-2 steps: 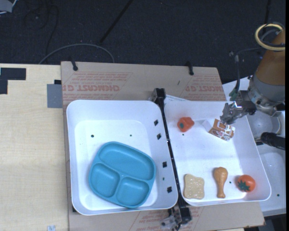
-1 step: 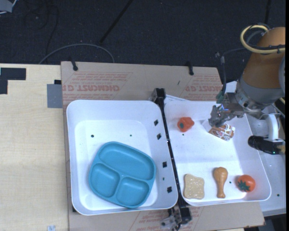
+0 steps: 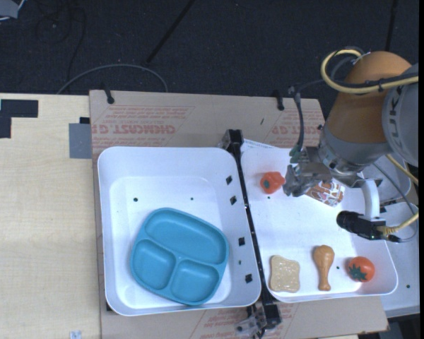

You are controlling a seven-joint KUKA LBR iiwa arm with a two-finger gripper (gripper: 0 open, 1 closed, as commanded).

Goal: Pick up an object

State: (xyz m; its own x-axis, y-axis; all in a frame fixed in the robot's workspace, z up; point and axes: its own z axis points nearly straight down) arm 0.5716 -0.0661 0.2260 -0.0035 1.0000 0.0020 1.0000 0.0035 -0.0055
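**Arm above the right bin, four toy foods and a packet**

In the camera view, two shallow white plastic bins sit side by side. The left bin (image 3: 113, 189) holds one smooth blue plate (image 3: 179, 256) with three compartments. The right bin (image 3: 297, 224) holds one orange-red round fruit (image 3: 271, 182) at upper left, and along the lower edge one toast slice (image 3: 285, 273), one tan drumstick (image 3: 324, 265) and one red tomato (image 3: 360, 268). The gripper (image 3: 297, 182) hangs beside a shiny printed packet (image 3: 328, 191); its writing is unreadable, and I cannot tell the state of the jaws. Cardboard (image 3: 169, 122) beneath shows mirrored red lettering.
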